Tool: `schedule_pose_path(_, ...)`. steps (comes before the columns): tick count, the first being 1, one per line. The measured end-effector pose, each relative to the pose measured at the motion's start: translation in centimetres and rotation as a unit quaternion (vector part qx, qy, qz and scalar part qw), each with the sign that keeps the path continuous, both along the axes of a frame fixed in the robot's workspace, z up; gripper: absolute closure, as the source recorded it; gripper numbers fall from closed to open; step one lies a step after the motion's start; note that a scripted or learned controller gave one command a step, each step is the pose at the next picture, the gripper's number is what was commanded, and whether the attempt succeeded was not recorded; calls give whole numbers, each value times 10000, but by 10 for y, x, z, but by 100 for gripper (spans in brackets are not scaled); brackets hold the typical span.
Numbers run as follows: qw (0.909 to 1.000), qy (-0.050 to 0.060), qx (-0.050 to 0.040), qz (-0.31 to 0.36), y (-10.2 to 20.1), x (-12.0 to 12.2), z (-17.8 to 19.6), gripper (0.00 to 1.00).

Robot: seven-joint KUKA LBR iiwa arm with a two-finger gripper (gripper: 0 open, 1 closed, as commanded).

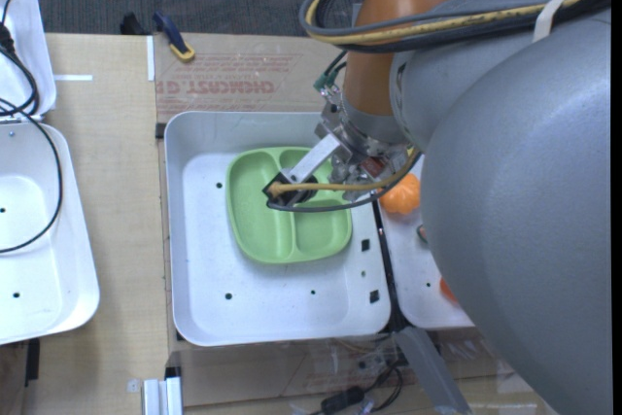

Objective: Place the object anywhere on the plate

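A green divided plate (pixel 289 219) lies flat in the left white bin (pixel 199 287), toward its upper middle. An orange rounded object (pixel 401 196) sits in the right bin, just past the wall between the two bins, partly hidden by the arm. My gripper (pixel 362 170) hangs over the plate's upper right corner, close to the dividing wall and just left of the orange object. The wrist and the big grey arm cover most of the right bin.
A small red thing (pixel 445 287) peeks out from under the arm in the right bin. A white tub with a black cable (pixel 29 209) stands at the far left. A blue and yellow clamp (pixel 173 36) lies on the cardboard behind the bins.
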State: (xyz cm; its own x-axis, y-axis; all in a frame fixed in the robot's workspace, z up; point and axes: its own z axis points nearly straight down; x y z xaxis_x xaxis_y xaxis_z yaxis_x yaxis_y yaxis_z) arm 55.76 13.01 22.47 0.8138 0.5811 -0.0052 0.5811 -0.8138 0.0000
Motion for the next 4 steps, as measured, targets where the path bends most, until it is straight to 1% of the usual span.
schedule_pose_path(1,10000,3,-1,-2,0,0,0,0)
schedule_pose_path(2,10000,13,4,79,-118,-37,-35,0)
schedule_pose_path(3,10000,30,2,77,-119,-37,-27,100)
schedule_pose_path(4,9980,6,-1,-635,-45,8,-35,100)
